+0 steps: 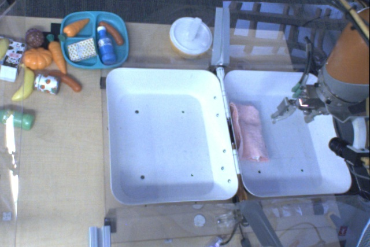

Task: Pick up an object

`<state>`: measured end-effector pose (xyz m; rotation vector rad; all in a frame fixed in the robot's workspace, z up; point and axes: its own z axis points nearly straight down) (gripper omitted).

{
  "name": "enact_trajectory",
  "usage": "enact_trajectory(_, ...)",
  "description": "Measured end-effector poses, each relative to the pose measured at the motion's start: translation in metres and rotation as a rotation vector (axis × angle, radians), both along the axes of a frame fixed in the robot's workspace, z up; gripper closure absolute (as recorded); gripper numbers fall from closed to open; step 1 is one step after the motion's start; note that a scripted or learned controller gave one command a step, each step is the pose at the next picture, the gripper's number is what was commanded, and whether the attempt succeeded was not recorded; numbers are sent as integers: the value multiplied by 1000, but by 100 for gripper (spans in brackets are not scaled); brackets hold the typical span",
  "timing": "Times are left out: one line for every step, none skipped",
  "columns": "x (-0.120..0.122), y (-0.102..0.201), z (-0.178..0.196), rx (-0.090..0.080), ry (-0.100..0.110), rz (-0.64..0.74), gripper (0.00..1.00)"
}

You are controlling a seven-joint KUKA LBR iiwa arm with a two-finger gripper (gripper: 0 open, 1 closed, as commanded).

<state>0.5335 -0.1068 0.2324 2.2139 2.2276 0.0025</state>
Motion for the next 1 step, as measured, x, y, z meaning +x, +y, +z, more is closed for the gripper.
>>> enact_trajectory(3, 14, -131, -2, -11, 111, 0)
